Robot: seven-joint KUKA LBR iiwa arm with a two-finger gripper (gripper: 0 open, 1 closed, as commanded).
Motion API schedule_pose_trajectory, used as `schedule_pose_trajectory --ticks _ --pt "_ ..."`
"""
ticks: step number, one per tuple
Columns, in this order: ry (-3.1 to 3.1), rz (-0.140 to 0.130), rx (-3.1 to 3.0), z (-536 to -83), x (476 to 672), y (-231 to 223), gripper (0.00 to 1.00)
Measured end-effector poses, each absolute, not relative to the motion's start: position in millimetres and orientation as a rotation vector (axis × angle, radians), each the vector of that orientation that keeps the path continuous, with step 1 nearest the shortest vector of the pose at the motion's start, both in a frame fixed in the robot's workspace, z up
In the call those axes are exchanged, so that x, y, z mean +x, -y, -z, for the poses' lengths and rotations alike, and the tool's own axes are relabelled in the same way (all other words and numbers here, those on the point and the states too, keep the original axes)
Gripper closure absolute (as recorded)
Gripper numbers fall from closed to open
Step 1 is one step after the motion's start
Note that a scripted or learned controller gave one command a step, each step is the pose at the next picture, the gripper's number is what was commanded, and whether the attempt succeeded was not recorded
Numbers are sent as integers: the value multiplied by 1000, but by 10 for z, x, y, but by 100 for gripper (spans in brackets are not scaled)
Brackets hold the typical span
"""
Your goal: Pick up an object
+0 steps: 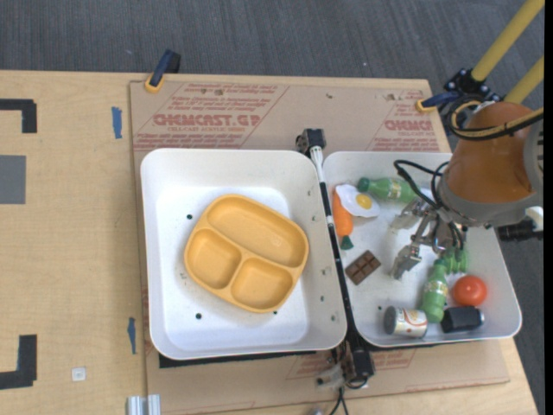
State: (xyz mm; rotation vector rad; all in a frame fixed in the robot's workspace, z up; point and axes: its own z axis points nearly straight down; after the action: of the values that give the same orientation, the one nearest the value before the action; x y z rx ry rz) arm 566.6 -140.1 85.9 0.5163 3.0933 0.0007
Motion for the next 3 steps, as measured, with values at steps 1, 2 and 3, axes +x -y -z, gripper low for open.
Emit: schedule_pose_trajectory --ticks 1,2,3 --pt "-3133 -1 118 -858 6320 1441 0" --pt "-3164 -24 100 -827 6479 1896 0" --pt "-3123 0 -307 -856 5578 1906 0"
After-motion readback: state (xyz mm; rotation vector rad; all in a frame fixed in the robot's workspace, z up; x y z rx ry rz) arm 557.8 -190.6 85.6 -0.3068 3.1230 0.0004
